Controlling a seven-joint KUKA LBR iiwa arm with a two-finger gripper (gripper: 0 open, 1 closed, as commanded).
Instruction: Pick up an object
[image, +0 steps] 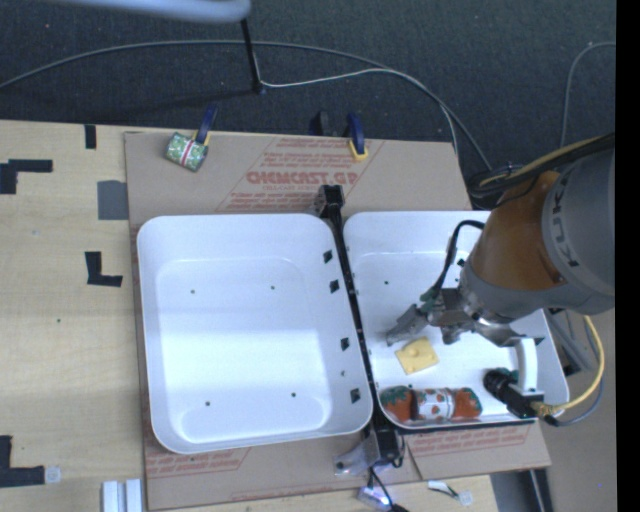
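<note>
Two shallow white bins side by side on the surface (50, 300), over a sheet of cardboard (290, 180). In the right bin (400, 235), toward its near side: a yellow wedge (416, 355), flat on the floor. Nearer still, along the near wall: a red bottle (433, 403) with a white label, on its side.

Reaches in from the right, the grey arm (515, 250) with its orange band. Hangs the pincer (408, 324) low over the right bin, just beyond the wedge's far edge, close to it. Cannot tell whether spread or pressed together.

Left bin (240, 235) alongside. Outside the bins, far left on the cardboard: a small green block (186, 151), beside a blue clamp (205, 125).
</note>
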